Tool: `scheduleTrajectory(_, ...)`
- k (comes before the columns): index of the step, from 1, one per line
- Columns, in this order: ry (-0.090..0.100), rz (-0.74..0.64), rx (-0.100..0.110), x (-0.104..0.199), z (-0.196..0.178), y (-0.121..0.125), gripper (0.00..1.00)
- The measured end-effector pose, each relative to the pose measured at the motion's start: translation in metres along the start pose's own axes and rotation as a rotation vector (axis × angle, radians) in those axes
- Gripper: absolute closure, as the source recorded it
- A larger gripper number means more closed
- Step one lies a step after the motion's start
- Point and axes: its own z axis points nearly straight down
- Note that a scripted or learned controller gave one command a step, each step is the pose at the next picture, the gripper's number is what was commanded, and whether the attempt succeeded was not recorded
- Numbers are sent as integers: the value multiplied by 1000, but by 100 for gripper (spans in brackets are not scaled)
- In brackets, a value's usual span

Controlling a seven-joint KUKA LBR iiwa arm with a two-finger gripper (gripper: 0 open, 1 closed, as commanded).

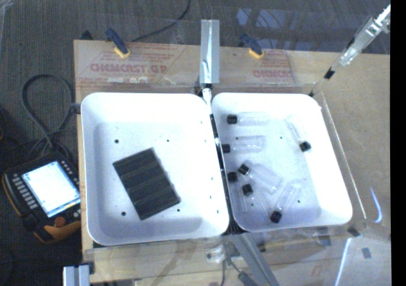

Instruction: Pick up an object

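Vials (288, 195): several clear tubes with black caps are seen lying scattered in the right bin (330, 170); most are gathered toward its near and middle part, and they lie at varied angles, none of them lifted.
Nearest cap (275, 216): it is found close to the near wall of the right bin.
Black pad (146, 183): a dark ribbed rectangle is laid flat and skewed in the near half of the left bin (101, 145), well apart from the vials.
Bins: the two are set side by side on the tabletop (374, 126), their inner walls touching.
Handset (44, 193): a lit screen in a dark and orange casing is placed on the floor to the left of the tabletop.
Lone vial (298, 136): it is seen farther back in the right bin, its cap toward the right wall.
Tool (355, 47): it is held beyond the far right corner of the right bin, well apart from the vials; whether it is released or clenched cannot be told, and nothing is seen in it.
Clamps (117, 42): two blue ones are fixed at the far edge of the tabletop.
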Motion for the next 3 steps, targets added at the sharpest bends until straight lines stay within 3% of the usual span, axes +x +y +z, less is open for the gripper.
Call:
scheduleTrajectory(1,2,27,2,3,213,5,0)
scheduleTrajectory(2,-1,-48,0,4,62,-3,0)
scheduleTrajectory(3,-1,-343,-1,-4,0,7,0)
